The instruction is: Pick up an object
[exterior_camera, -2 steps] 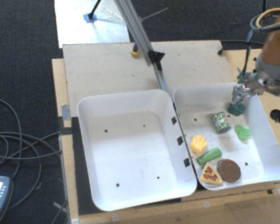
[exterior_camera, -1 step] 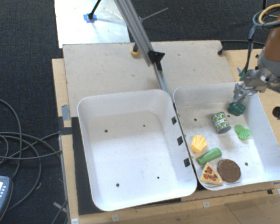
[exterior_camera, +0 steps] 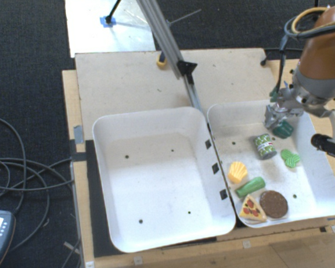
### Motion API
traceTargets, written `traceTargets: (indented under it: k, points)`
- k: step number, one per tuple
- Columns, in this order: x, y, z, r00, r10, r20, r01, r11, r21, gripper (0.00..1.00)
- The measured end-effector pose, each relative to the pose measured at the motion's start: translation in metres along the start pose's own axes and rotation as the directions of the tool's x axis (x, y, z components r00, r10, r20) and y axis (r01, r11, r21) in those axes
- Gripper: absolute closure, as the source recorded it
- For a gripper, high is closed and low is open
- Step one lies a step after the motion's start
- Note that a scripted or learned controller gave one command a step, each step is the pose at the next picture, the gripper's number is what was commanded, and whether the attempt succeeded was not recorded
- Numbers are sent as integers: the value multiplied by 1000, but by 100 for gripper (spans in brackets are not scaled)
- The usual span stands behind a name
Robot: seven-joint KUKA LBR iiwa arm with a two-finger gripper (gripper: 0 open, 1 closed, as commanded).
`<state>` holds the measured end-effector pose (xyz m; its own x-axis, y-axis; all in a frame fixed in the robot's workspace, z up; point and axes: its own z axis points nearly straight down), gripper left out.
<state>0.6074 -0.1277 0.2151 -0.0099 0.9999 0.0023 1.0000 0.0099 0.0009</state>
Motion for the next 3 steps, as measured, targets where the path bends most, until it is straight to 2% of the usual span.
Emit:
traceTargets:
  k: [3]
  points:
    - [163, -29, -31, 1000, -2, -1, 2, 1000, 1, 100]
